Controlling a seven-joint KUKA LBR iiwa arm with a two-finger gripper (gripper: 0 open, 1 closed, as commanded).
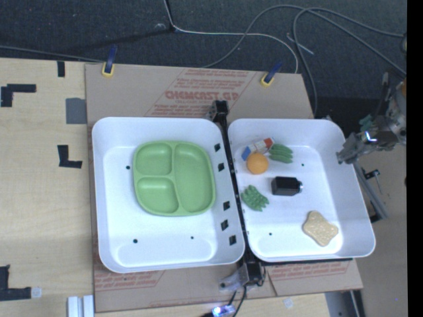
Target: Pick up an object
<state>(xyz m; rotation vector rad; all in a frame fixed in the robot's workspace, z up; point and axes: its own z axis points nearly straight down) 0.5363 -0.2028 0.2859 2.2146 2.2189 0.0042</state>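
1. My gripper (350,152) sits at the right edge of the scene, just outside the right bin's (344,137) far right corner. It is small and partly blurred there, so I cannot tell its state; nothing is visibly carried by it.

2. Everything I could pick up lies in the right bin. Toward its far left is a tight cluster: an orange ball (257,164), a small red, white and blue item (254,148) just beyond it, and a green leafy piece (281,152) just to the right of the ball.

3. Nearer the middle of that bin lies a black block (286,185), with a second green leafy piece (254,197) to its left, close to the bin's left wall. They lie apart from each other.

4. A tan, sponge-like piece (320,228) rests alone toward the near right corner, well apart from the others.

5. The left bin (106,177) holds a green divided plate (175,178), lying flat.

6. Progress, as I judge it: the pick is not yet done. All objects rest on the bin floor and none is lifted.

7. What is left: choose a target, come over the right bin, descend, grasp and lift. The black block or the tan piece look easiest, since each has free space around it.
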